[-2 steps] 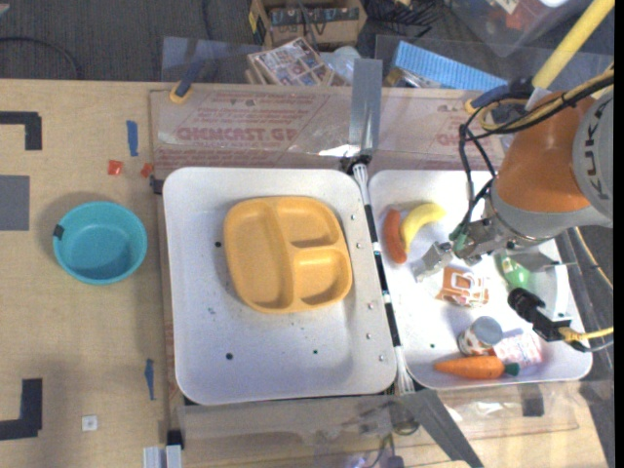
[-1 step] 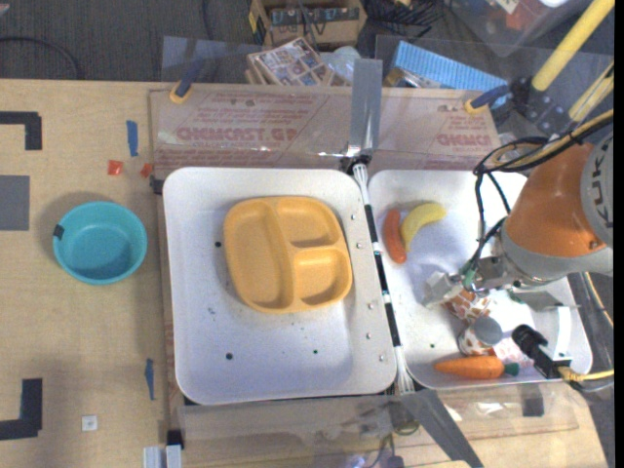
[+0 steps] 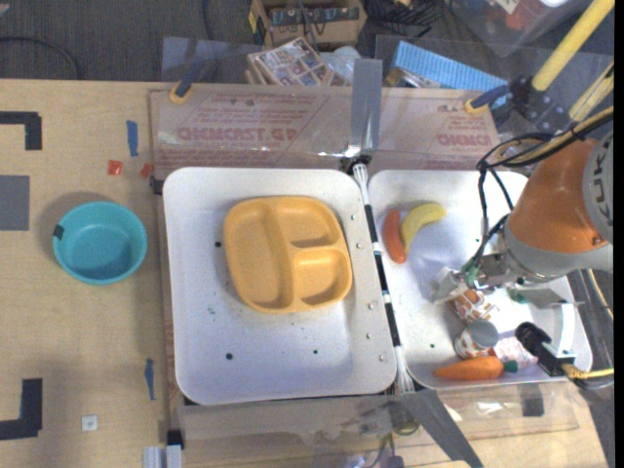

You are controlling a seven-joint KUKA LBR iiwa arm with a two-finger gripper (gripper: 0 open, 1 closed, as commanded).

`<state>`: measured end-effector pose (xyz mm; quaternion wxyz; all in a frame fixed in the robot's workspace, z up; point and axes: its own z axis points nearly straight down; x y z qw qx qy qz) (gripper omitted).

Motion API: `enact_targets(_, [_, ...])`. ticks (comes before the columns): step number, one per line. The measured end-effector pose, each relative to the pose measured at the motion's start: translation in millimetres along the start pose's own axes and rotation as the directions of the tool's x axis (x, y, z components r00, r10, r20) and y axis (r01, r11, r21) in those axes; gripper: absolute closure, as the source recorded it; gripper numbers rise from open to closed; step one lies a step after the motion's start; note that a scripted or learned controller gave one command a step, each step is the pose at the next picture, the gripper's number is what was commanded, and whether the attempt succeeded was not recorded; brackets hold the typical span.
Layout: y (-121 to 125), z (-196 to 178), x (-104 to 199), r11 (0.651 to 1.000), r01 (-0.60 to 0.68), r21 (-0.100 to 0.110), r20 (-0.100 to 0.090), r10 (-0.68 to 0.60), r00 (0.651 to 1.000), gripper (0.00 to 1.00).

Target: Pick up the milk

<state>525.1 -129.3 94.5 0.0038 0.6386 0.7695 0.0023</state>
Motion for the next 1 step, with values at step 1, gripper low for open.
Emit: enact_targets(1, [1.8,-87.2,40.0,1.0,0.006,0.013,-0.004,-0.006,1.0,1.0])
